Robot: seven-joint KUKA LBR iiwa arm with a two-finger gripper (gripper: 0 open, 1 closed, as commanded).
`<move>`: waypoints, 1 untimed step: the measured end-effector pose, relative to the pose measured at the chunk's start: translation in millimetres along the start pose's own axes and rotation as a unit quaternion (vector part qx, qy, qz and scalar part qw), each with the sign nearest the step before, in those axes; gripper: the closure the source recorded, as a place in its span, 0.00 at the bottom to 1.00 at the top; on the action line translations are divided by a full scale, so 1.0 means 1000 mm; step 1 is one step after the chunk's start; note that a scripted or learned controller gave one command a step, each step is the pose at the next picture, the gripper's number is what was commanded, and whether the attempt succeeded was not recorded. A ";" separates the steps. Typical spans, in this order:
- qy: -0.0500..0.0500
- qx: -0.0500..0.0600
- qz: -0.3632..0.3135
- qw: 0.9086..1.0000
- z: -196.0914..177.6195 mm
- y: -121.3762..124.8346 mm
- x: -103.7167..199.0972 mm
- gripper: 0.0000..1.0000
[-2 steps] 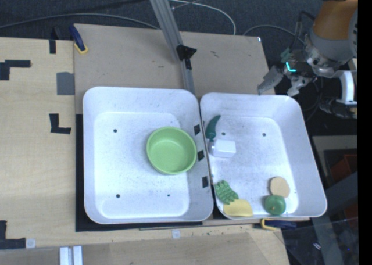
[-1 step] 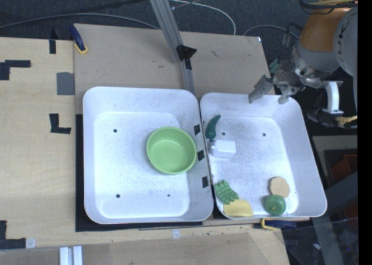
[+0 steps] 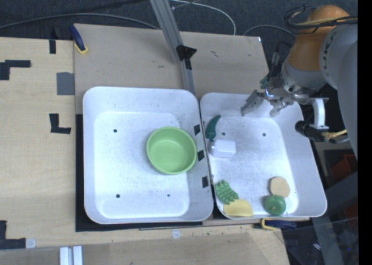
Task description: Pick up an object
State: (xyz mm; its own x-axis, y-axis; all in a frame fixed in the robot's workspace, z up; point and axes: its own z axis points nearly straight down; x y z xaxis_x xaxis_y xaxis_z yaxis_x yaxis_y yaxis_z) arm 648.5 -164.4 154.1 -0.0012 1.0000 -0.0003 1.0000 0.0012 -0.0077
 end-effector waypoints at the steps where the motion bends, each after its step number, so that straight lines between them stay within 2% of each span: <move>1: 0.000 0.000 -0.001 1.000 0.062 0.005 0.002 0.00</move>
State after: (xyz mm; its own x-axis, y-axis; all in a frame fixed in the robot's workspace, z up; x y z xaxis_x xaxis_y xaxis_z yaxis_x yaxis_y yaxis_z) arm 653.5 -162.5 91.6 -0.0025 1.0000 0.0001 1.0000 0.0025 -0.0081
